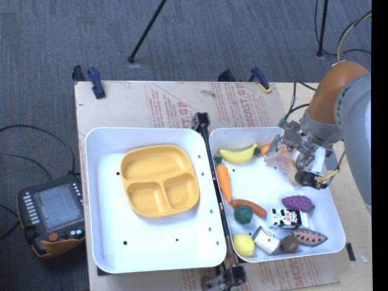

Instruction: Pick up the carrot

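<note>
The carrot (224, 183), orange with a green top, lies lengthwise along the left wall of the right bin (339, 228), just below a yellow banana (237, 154). My gripper (277, 148) hangs low over the bin's upper right part, to the right of the banana's tip and well apart from the carrot. A small orange piece (265, 149) shows right beside the gripper. I cannot make out whether it is held or lying in the bin.
The right bin also holds a red-orange pepper (253, 207), a green ball (243, 214), purple grapes (297, 203), a small carton (285, 218), a watermelon slice (309, 237) and a lemon (244, 244). A yellow divided plate (160, 179) sits in the left bin (106, 223).
</note>
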`<control>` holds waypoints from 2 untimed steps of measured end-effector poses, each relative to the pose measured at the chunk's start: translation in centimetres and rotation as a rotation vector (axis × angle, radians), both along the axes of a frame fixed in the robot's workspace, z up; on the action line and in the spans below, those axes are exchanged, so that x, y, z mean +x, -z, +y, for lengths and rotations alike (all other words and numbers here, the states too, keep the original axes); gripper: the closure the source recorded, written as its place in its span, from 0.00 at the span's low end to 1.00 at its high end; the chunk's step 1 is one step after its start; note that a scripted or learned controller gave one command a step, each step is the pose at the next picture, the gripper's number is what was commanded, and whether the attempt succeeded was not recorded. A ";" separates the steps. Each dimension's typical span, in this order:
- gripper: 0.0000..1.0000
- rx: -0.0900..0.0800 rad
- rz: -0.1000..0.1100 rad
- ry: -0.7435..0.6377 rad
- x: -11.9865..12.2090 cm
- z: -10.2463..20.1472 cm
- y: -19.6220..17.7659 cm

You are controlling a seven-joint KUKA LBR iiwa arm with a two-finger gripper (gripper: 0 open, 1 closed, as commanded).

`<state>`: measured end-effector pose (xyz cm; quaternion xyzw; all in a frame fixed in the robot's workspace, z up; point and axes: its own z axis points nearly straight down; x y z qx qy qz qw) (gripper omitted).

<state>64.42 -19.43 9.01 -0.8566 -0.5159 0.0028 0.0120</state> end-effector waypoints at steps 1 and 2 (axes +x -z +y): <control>0.00 -0.015 0.009 0.194 -0.3 1.4 0.2; 0.00 -0.005 0.013 0.446 -0.5 0.4 0.1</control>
